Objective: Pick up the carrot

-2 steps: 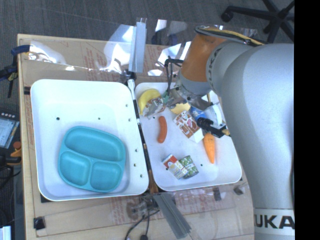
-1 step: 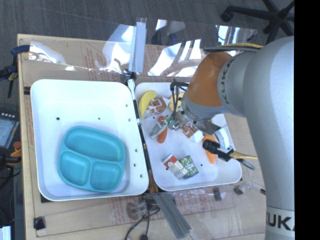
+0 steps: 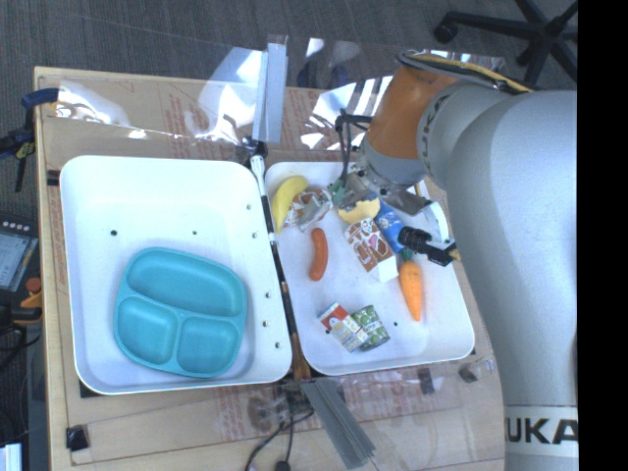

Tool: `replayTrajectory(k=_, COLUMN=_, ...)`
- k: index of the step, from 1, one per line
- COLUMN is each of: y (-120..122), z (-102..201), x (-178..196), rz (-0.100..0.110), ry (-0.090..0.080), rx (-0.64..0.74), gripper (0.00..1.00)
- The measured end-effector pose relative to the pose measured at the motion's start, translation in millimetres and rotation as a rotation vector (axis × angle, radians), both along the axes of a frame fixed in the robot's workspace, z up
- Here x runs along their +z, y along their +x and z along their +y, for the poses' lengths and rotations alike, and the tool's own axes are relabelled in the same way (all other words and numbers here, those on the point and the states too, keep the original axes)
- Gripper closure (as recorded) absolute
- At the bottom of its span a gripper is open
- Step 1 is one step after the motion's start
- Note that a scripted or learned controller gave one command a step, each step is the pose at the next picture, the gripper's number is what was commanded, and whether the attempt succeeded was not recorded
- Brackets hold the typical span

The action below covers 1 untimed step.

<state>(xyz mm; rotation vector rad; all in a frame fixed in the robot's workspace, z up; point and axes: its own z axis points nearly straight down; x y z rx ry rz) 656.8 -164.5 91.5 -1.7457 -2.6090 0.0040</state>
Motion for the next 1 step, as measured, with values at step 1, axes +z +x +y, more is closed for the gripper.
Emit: replayTrajectory(k=1, y=-1.4, z=-4.3, x=10.0, rz=0.004, ry=-0.006, rx=0.001, gripper=1.0)
